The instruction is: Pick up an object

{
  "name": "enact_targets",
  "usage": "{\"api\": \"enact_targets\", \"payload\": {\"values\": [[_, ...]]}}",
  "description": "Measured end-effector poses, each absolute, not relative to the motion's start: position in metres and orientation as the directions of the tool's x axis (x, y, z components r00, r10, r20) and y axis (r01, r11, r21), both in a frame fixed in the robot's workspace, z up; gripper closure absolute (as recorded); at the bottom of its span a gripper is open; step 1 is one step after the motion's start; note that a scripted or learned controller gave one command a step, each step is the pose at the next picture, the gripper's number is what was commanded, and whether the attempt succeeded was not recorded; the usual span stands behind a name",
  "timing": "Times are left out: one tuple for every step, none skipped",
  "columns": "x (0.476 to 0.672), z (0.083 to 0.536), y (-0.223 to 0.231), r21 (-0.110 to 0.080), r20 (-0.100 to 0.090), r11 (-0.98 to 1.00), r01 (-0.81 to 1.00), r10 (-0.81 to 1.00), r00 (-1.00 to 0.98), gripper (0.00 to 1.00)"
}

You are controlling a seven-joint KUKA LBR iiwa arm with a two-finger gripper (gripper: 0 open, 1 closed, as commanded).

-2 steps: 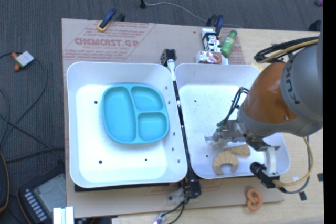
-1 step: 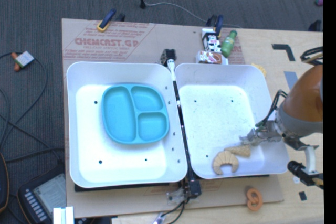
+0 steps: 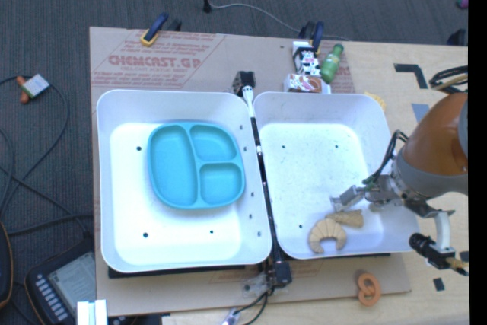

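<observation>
While the bench [image 3: 152,57] spreads beneath everything, we see its two white bins side by side: the left bin [image 3: 122,240] and the right bin [image 3: 304,118]. We find a blue divided plate [image 3: 196,165] lying flat in the left bin, with three compartments. From the right, the grey arm [image 3: 437,156] with its orange band reaches over the right bin's near right part. We see its gripper [image 3: 351,198] low over the bin floor, just above the food pieces; we cannot tell how its fingers stand, and nothing shows between them. Just below the gripper we make out a tan croissant-shaped piece [image 3: 327,235] curled on the bin floor, and a smaller flat tan piece [image 3: 350,218] touching its upper edge. Beyond the bins' far rim, we notice a green bottle [image 3: 331,63] lying near a small printed packet [image 3: 306,80]. On the bench's near edge sits a small orange ring [image 3: 368,288].
</observation>
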State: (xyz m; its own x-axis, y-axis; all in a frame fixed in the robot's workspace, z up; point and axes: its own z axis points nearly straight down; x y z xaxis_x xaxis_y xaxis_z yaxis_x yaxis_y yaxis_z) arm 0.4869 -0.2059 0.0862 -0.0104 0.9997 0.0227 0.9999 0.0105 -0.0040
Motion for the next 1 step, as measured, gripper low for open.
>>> {"api": "enact_targets", "payload": {"values": [[0.4873, 0.0972, -0.2128, 0.006, 0.002, 0.006, 1.0, 1.0, -0.006, 1.0]]}}
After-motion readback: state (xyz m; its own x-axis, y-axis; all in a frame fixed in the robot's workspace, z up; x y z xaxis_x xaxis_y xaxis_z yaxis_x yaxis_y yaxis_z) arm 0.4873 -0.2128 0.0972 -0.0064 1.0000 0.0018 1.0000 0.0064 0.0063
